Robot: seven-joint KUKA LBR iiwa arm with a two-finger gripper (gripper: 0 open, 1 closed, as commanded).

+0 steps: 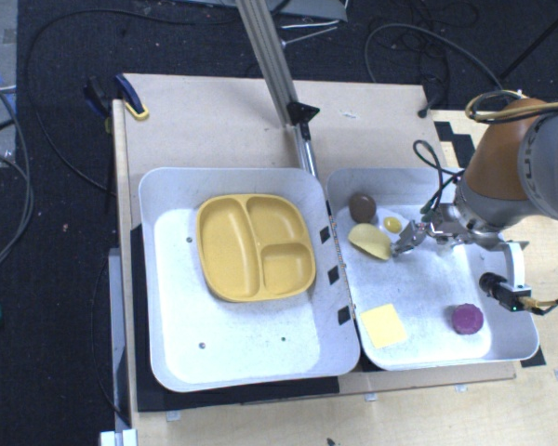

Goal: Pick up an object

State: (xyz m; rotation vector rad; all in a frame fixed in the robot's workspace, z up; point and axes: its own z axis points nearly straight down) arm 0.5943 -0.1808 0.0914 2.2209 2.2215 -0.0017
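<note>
In the right bin lie a brown round object, a pale yellow curved piece, a small yellow round piece, a flat yellow square and a purple round object. My gripper reaches in from the right and sits low over the bin, just right of the pale yellow piece and below the small yellow one. Nothing shows between its tips.
The left bin holds a yellow divided tray. A grey metal pole slants down to the bench between the bins. Black cables loop above the arm's wrist at the right bin's far edge.
</note>
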